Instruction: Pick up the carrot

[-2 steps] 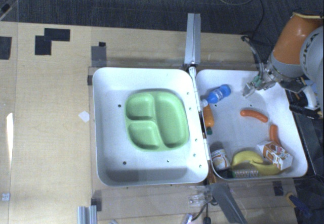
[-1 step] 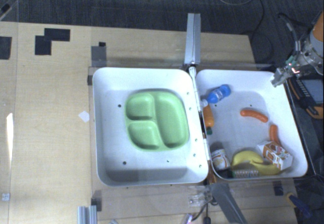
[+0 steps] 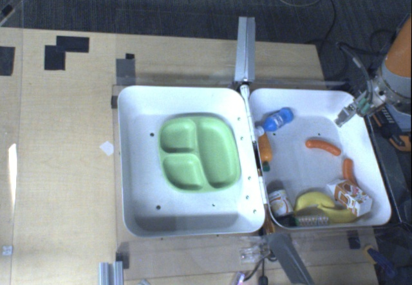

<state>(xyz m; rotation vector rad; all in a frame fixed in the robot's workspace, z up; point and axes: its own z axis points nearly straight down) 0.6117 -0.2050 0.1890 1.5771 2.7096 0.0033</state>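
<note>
The carrot (image 3: pixel 264 147) is a short orange piece with a dark green end. It lies along the left wall of the right bin (image 3: pixel 380 177), just below a blue and white bottle (image 3: pixel 277 119). My gripper (image 3: pixel 348 114) hangs over the far right corner of that bin, well to the right of the carrot and apart from it. Nothing shows in the gripper.
The right bin also holds an orange sausage (image 3: pixel 323 146), a second one (image 3: pixel 348 168), a banana (image 3: pixel 320 204), a small carton (image 3: pixel 352 196) and a can (image 3: pixel 278 201). A green divided plate (image 3: pixel 197 151) sits in the left bin (image 3: pixel 135 168).
</note>
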